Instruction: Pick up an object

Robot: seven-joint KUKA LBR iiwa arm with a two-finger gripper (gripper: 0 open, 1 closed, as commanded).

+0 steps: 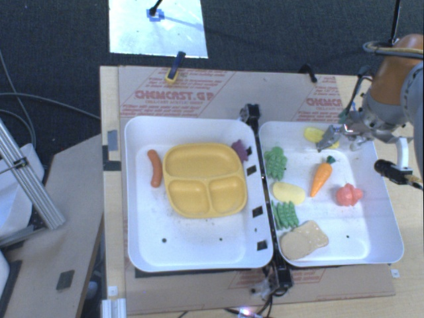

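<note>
The right bin (381, 240) holds several toy foods: a carrot (321, 176), a red strawberry (349, 195), a yellow piece (313, 135) at the back, a pale yellow lump (289, 192), a green leafy piece (275, 161), green pea pods (286, 214) and a bread slice (304, 239). My gripper (341, 140) hangs over the back of this bin, just right of the yellow piece and above the carrot's leafy top. It is open, with nothing between its fingers.
The left bin (142, 244) holds a yellow divided plate (204, 179), a sausage (156, 167) and a small purple piece (240, 150). A black divider (260, 197) runs between the bins. The arm's grey and orange wrist (394, 78) stands over the bench's back right.
</note>
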